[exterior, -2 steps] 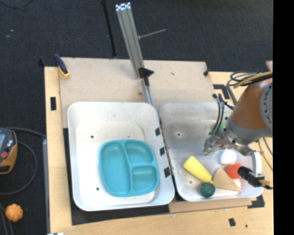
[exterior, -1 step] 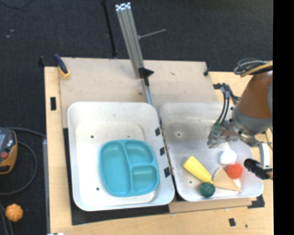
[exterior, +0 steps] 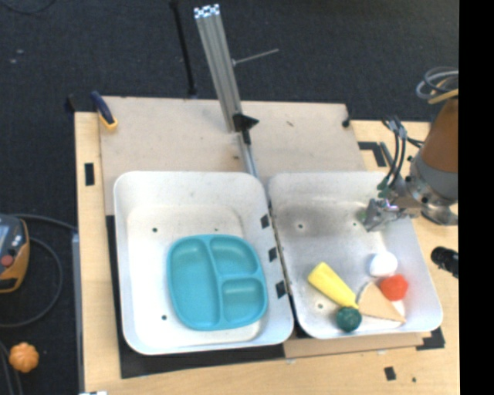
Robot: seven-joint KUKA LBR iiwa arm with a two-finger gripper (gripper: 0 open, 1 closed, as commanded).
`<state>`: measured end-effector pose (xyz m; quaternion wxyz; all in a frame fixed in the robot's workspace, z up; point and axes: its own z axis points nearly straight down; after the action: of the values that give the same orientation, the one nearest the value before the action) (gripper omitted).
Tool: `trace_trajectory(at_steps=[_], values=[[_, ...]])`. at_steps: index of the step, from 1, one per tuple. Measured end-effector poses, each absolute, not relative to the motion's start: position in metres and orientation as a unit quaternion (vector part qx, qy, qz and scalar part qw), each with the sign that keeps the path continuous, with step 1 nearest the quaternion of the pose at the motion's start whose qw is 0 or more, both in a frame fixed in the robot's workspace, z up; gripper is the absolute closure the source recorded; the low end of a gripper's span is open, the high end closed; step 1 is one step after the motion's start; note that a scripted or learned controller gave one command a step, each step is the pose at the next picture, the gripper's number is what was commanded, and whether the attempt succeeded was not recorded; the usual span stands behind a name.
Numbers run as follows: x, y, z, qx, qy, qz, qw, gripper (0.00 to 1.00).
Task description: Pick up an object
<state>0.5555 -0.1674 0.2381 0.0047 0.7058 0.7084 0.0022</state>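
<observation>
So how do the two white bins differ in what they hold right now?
The left bin holds one thing, a teal divided plate lying flat; the right bin holds several small items clustered at its near corner: a yellow piece, a green ball, a red ball, a white ball and a tan wedge. The gripper is over the right bin, not the left. Both are shallow and white.

No text, label, brand or number could be read anywhere. The one sign-like mark was a small black-and-white checker patch [exterior: 206, 11] on the top end of the grey aluminium post [exterior: 220, 65] behind the bins.
</observation>
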Motion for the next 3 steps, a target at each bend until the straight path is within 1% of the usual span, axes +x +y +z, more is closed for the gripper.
trace_trajectory(at_steps=[1, 2, 3], values=[[0.557, -0.169, 0.288, 0.706, 0.708, 0.0016, 0.004, 1.00], [0.568, -0.127, 0.287, 0.705, 0.709, 0.0009, 0.001, 1.00], [0.572, -0.081, 0.273, 0.705, 0.709, 0.0005, 0.001, 1.00]])
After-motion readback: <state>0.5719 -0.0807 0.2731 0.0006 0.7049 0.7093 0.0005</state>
